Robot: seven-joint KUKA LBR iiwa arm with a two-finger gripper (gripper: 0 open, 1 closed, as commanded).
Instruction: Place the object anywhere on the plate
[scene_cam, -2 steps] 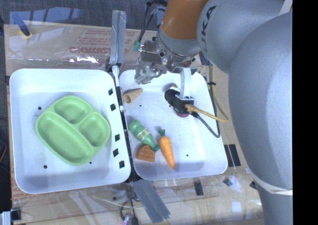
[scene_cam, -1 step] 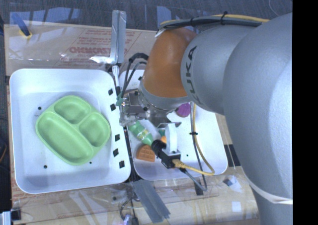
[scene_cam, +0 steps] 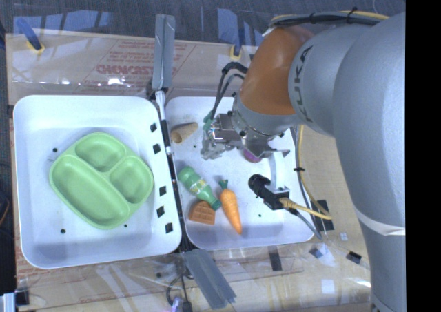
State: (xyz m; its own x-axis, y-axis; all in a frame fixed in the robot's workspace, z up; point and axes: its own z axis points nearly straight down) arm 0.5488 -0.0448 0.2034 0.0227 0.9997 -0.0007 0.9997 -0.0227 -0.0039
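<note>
You have the hand [scene_cam: 215, 140] low over the upper middle of the right bin [scene_cam: 279, 226], and from this angle you cannot tell whether it is clenched or released. The green plate [scene_cam: 101, 178] lies in the left bin [scene_cam: 38, 125], well apart from the hand, with the two bins' meeting walls between them. Around the hand you see a tan piece [scene_cam: 184, 131] just left of it and a pink thing [scene_cam: 252, 156] partly hidden beneath the wrist. Toward the front edge a green toy [scene_cam: 195, 184], an orange wedge [scene_cam: 202, 213] and a carrot [scene_cam: 231, 211] crowd together.
</note>
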